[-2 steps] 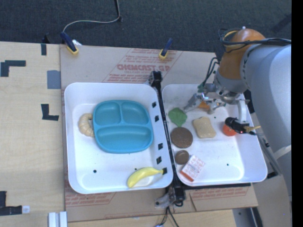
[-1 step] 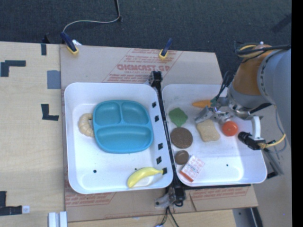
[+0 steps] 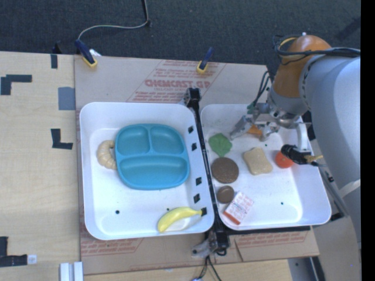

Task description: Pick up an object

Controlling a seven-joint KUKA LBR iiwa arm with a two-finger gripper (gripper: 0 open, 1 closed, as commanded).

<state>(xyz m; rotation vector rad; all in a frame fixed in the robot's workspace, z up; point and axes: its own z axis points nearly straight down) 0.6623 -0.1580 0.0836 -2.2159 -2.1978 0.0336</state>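
Blue is what grabs you first: a divided blue plate [image 3: 153,156] sits in the middle of the left bin [image 3: 94,215], with a beige knobbly thing [image 3: 106,154] tucked against its 9 o'clock edge and a yellow banana [image 3: 177,218] down at about 5 o'clock from it, near the bin's front wall. Both bins rest on a cardboard-covered surface [image 3: 117,81].

Moving into the right bin [image 3: 304,209]: a green leafy piece [image 3: 221,143] up top, a round brown disc [image 3: 225,170] just below it, a smaller brown disc [image 3: 225,194] below that, then a red-and-white packet [image 3: 239,207] at 4 o'clock from the small one. A tan bread-like chunk [image 3: 257,160] lies mid-bin, and a red-orange item [image 3: 285,158] sits at its 3 o'clock.

The gripper [image 3: 253,127] hangs at 12 o'clock of the bread chunk, fingers spread apart, with something small and orange [image 3: 255,131] right by them; can't tell if it's actually touching.
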